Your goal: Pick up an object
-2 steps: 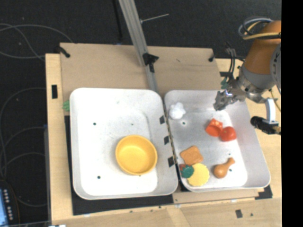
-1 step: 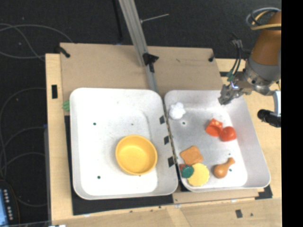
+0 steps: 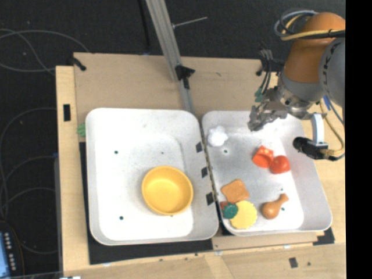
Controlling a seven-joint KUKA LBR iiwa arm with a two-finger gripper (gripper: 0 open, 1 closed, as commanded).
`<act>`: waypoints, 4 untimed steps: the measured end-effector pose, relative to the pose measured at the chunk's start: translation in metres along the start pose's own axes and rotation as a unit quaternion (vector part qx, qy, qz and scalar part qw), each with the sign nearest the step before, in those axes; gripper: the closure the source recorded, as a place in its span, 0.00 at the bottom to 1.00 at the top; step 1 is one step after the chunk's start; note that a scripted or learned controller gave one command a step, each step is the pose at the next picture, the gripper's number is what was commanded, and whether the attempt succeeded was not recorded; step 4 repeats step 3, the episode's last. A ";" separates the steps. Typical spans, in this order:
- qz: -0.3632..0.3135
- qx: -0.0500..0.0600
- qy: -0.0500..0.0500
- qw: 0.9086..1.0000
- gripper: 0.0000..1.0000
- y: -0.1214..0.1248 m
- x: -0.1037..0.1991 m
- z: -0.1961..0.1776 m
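My gripper [image 3: 256, 122] hangs over the far edge of the right bin [image 3: 302, 173], pointing down, with nothing seen between its fingers. In that bin lie a white ball-like thing [image 3: 217, 136] at the far left, an orange-red toy [image 3: 263, 157] and a red one [image 3: 279, 165] just below the gripper, a brown toast-like piece [image 3: 235, 190], a yellow round piece [image 3: 244, 214] with a green bit [image 3: 231, 210], and a brown drumstick shape [image 3: 274, 206]. A yellow bowl [image 3: 167, 190] sits in the left bin [image 3: 116, 132].
A slanted metal pole [image 3: 165, 34] rises behind the bins and meets the bench near the divider. A black fitting [image 3: 308, 147] on a white bracket sticks out at the right bin's right rim. Cables lie on the dark floor at left.
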State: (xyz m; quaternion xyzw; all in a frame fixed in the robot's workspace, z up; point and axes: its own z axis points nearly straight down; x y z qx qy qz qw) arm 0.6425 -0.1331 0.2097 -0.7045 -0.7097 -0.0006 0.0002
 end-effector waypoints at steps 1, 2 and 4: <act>-0.001 -0.001 0.001 1.000 1.00 -0.002 0.049 -0.015; -0.001 0.000 0.001 1.000 1.00 -0.012 0.107 -0.026; 0.000 0.001 0.000 1.000 1.00 -0.015 0.164 -0.018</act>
